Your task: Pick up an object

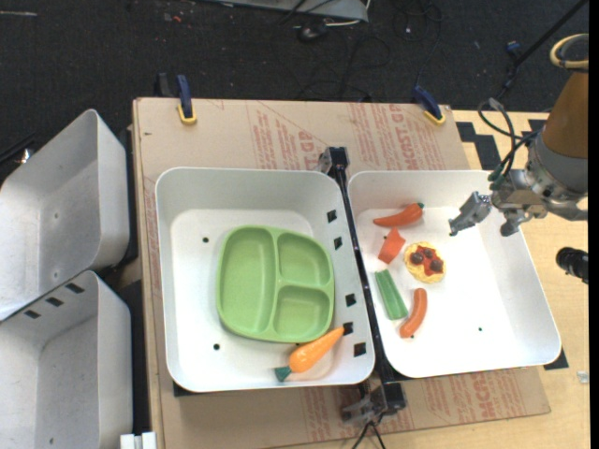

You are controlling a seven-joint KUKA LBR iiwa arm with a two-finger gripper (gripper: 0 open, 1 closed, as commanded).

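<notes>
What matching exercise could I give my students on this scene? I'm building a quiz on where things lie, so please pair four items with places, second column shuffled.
Column one:
1. green divided plate
2. carrot
3. green stick
4. pincer

Column two:
A. above the right bin's upper right part
B. right bin, near its left wall, beside the sausage
C. middle of the left bin
D. left bin, near its front edge, below the plate

Pairs: 1-C, 2-D, 3-B, 4-A
</notes>
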